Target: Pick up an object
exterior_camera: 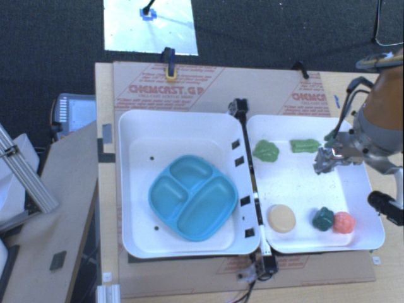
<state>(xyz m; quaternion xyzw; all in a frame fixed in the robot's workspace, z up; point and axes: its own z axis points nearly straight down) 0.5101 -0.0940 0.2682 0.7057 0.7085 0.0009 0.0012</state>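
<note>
- The gripper (324,161) is seen low over the right bin (372,188), near its right-hand middle, with the grey and orange arm (382,115) entering from the right edge of the view; nothing is seen held between the jaws, and whether they stand wide or narrow cannot be told at this size and blur.
- The nearest candidate is judged to be the flat green piece (305,146); it lies just up and left of the gripper, near the bin's far wall, its long axis running left to right across the view; it is near the gripper but apart from it.
- A rounder green piece (266,151) lies further left, close to the divider (247,169) between the bins.
- Along the near side of the right bin three more things are set: a pale round object (281,218) to the left, a dark teal lump (323,219) and a pink ball (343,222) touching or almost touching each other; these lie well apart from the gripper, toward the near wall.
- A blue compartment tray (192,197) is seen in the left bin (136,144), far from the gripper.
- The grasp is judged not yet made; a short shift up and left, with the jaws closing across the flat green piece's short axis, would be called for.
</note>
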